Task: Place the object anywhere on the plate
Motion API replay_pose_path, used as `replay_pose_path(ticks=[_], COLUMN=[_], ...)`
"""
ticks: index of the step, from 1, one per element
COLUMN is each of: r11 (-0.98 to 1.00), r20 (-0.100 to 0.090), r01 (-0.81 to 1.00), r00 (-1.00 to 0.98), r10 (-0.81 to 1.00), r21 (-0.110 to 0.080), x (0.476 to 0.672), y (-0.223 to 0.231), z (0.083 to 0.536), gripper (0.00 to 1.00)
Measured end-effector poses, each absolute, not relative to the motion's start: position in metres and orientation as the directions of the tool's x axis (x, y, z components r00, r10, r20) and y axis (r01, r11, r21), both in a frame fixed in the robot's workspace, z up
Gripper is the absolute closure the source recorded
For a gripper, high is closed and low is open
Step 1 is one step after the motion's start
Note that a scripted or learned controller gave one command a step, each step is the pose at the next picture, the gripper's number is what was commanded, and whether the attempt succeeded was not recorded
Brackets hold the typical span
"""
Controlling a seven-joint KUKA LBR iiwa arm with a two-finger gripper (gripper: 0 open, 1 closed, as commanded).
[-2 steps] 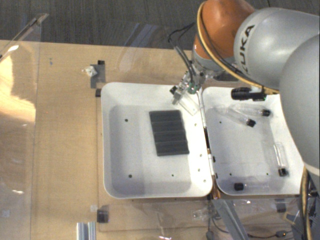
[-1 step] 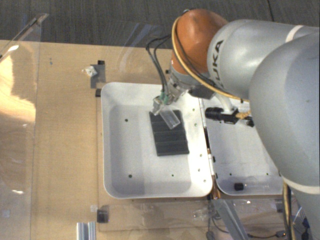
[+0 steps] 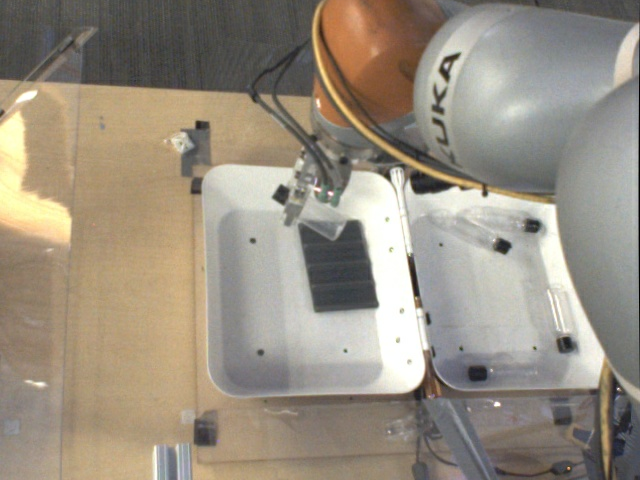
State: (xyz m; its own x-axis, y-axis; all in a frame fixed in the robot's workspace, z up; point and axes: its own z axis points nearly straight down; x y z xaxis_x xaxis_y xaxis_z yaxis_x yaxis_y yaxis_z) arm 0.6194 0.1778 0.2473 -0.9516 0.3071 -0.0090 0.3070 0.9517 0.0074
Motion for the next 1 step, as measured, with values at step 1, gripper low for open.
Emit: replay_pose_path(ticks=[1], r11=[0.837], r20=[-0.005], r01=[0.546], r00=[-0.837], r10=[0.546], r21=[0.006], x=[0.6374], y=[0.2184], z=[0.4370], gripper=[1.00])
